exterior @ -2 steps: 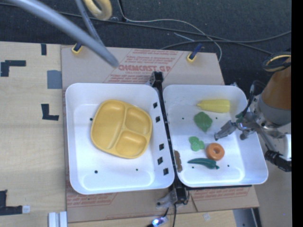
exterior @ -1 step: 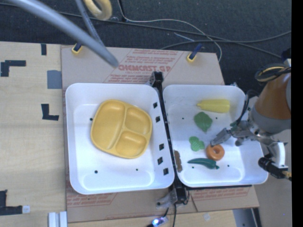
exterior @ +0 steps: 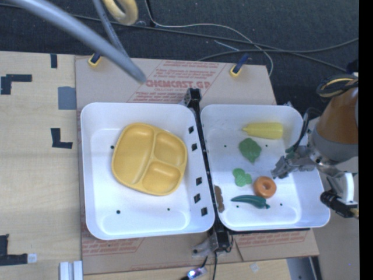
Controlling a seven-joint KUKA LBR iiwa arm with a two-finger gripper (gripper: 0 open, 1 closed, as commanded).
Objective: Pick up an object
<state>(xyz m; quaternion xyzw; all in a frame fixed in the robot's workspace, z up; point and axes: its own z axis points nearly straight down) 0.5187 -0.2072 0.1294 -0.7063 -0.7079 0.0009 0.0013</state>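
Now gripper [exterior: 282,169] hovering in right bin [exterior: 291,214], lower right of frame, just above orange ring [exterior: 265,186]; fingers' state can't tell. Yellow tray [exterior: 150,158] sitting in left bin [exterior: 99,174].

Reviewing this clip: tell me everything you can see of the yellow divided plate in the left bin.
The yellow divided plate is a rounded-square tray, plastic by its look, with raised ridges parting it into three compartments: one large along its left side and two smaller on its right. It lies flat and right way up on the floor of the left bin, turned at a slant to the bin's walls. Nothing lies in it, and the gripper is apart, over the right bin.
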